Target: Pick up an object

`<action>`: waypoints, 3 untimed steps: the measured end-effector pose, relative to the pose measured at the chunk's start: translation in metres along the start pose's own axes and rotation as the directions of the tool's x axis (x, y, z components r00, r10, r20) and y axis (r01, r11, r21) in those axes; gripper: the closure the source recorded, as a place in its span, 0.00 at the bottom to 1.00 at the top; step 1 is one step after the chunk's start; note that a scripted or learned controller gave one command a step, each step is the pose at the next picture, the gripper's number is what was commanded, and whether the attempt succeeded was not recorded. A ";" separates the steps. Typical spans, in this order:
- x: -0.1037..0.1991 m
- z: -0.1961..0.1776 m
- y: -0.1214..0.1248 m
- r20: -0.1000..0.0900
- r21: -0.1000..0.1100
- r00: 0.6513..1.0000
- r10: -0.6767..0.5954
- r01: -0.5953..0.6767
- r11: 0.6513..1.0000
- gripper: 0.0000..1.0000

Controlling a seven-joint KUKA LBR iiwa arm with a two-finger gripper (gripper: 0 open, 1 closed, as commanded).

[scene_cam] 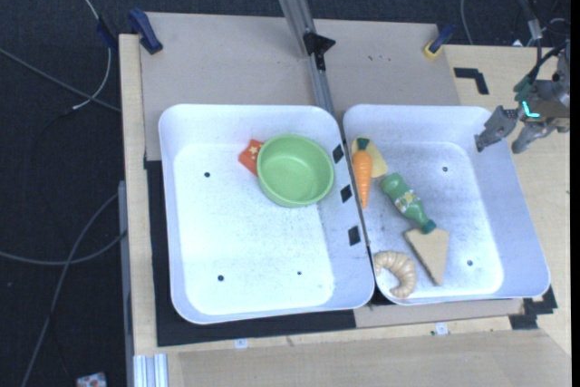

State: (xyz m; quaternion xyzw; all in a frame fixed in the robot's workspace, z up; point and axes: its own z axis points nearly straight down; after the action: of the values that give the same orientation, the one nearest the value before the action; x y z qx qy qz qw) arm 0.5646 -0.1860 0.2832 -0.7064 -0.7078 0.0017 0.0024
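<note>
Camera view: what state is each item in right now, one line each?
Green bowl: upright, left bin, partly covering an orange item.
Carrot: lying flat, right bin.
Green bottle: on its side.
Bread slice: flat.
Croissant: flat, near corner.
Claw: open, over right bin's rim, holding nothing.

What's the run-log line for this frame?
gripper: over right bin's right rim, nothing held | right bin: carrot, green bottle, croissant, wedge | left bin: green bowl | pick: not yet

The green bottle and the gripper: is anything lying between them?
No. In the camera view, only bare white bin floor separates the green bottle from the gripper.
</note>
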 end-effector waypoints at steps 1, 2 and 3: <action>0.000 -0.001 0.000 0.000 -0.002 1.000 0.000 0.000 1.000 0.00; -0.001 0.044 -0.002 -0.001 0.003 1.000 0.001 -0.001 1.000 0.00; 0.001 0.109 -0.006 -0.002 0.006 1.000 0.001 -0.001 1.000 0.00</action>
State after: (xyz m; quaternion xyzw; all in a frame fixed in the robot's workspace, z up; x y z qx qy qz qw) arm 0.5577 -0.1846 0.1741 -0.7067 -0.7075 0.0029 0.0051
